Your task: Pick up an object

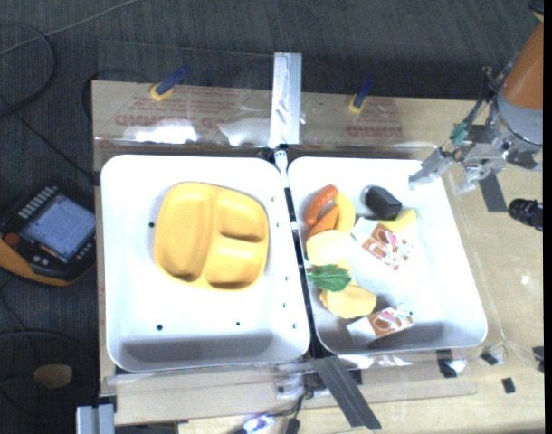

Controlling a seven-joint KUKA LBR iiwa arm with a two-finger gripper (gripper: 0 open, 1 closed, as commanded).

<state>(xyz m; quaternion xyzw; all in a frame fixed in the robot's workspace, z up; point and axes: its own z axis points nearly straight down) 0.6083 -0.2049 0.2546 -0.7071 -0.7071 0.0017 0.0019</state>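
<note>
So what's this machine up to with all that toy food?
A robot arm reaches in from the right, meaning to pick something up. Its gripper hangs over the upper right corner of the right bin, holding nothing. That bin holds toy food: a carrot, a dark lump and small cartons. The left bin holds a yellow tray.

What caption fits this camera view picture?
Robot hand above the right bin of toy food; yellow tray in the left bin.
</note>
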